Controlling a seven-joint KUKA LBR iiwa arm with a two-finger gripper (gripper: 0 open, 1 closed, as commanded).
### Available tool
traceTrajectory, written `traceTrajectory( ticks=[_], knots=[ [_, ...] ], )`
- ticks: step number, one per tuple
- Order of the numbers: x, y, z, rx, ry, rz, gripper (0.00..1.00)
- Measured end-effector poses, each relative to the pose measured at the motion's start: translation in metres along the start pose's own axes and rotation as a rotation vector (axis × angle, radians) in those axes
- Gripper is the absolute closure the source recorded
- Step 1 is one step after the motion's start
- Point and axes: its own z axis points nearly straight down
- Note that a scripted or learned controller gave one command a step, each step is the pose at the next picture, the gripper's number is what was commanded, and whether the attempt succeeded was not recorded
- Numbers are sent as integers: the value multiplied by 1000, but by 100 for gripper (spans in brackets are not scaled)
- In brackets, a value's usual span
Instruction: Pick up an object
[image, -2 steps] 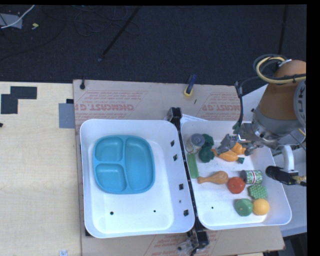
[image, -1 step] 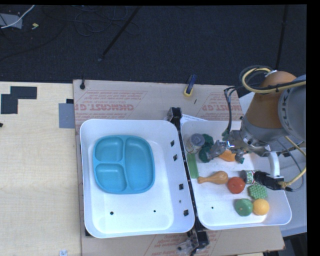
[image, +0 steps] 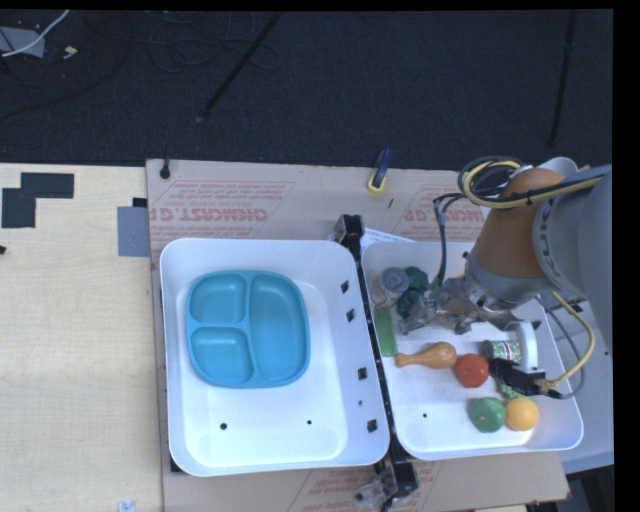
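My gripper (image: 428, 308) is low in the right bin (image: 440, 440), near its upper left part, with the grey arm and orange band (image: 515, 235) rising behind it. It hangs just above a tan gourd-shaped toy (image: 427, 356). Close to its left are a small round jar (image: 389, 284) and a dark green item (image: 416, 279). A red tomato (image: 471, 371), a white bottle with a green label (image: 510, 350), a green fruit (image: 487, 414) and an orange fruit (image: 522, 413) lie to the right and below. Nothing is visibly held.
The left bin (image: 200, 420) holds a blue divided plate (image: 247, 328). A flat green strip (image: 386, 332) lies along the right bin's left wall. A black divider (image: 368, 340) runs between the bins. Cables (image: 485, 180) loop off the arm.
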Motion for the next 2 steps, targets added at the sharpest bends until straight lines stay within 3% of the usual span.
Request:
traceTrajectory(
  ticks=[1,2],
  knots=[
    [-1,0,-12,1,1,3,100],
    [-3,2,-76,-9,-2,1,100]
  ],
)
